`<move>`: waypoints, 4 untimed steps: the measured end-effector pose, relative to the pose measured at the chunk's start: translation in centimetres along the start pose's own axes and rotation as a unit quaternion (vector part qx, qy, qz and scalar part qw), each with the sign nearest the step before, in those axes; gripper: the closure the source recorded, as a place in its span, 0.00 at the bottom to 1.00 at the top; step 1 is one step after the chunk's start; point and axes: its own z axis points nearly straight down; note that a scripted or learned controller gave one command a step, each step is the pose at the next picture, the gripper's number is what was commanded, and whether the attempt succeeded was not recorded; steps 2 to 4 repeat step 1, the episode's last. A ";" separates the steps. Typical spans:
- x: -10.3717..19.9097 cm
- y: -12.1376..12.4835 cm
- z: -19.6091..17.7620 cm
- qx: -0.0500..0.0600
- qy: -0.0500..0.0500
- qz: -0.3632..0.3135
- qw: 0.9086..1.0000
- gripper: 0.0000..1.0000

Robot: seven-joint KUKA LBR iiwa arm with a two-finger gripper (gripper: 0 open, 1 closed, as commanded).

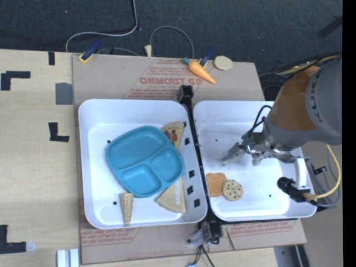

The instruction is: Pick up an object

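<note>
From the camera above the bench, the grey arm (311, 107) with its orange band reaches in from the right and hangs over the right bin (272, 111). Its gripper (240, 153) points left over the bin's white floor; one finger (231, 157) juts out toward the divider, but whether the fingers stand wide or narrow I cannot tell (the wrist covers most of them), and nothing shows between them.

Just below the gripper and slightly to its left, two food pieces lie on the floor of the same bin: an orange cracker (216, 183) and, touching its right edge, a round chocolate-chip cookie (232, 190). Both sit apart from the finger.

Well to the gripper's left, across the black divider (192, 143), the left bin (88, 149) holds a blue sectioned plate (146, 160). A pizza slice (174, 131) peeks from behind the plate's upper right, a cheese wedge (173, 197) lies by its lower right, and an ice cream cone (127, 207) lies near the bin's front wall.

Above the gripper, beyond the bins on the cardboard (161, 79), a toy carrot (201, 71) lies beside a pale round disc (223, 63).
</note>
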 end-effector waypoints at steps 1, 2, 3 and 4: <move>1.8 -5.3 4.4 -0.001 0.001 0.000 1.000 0.00; 1.8 -5.3 4.4 -0.001 0.001 0.000 1.000 0.00; 1.8 -5.3 4.4 -0.001 0.001 0.000 1.000 0.00; 1.8 -5.3 4.4 -0.001 0.001 0.000 1.000 0.00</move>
